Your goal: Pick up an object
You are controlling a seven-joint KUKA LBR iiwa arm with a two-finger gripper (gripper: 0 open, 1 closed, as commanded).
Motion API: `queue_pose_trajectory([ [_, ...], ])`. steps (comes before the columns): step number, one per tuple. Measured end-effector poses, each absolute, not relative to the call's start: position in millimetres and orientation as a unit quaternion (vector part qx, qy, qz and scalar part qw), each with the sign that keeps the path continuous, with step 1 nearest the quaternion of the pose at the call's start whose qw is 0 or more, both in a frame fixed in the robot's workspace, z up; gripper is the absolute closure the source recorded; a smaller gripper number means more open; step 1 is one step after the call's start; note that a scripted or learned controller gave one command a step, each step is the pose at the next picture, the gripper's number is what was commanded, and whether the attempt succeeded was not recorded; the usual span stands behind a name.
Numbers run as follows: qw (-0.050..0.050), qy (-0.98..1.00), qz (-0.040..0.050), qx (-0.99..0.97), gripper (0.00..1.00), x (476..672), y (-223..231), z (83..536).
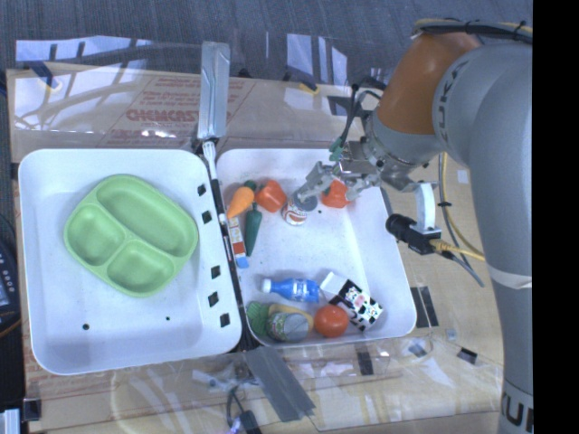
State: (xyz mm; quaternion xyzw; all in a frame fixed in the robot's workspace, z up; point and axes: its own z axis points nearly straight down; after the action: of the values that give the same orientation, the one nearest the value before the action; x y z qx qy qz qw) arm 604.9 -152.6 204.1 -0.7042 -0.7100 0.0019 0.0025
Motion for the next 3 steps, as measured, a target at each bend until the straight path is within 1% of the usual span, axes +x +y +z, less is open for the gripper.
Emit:
queue_pose_trajectory([
  [1,-0.010,-0.708,-0.0077,-0.706,0.00,659.3,-140.6,116.1],
  [2,-0.009,-0.710,-0.0071,-0.704,1.00,659.7,-139.3,126.0],
  [3,-0.009,-0.711,-0.0069,-0.703,0.00,659.6,-139.2,125.9],
])
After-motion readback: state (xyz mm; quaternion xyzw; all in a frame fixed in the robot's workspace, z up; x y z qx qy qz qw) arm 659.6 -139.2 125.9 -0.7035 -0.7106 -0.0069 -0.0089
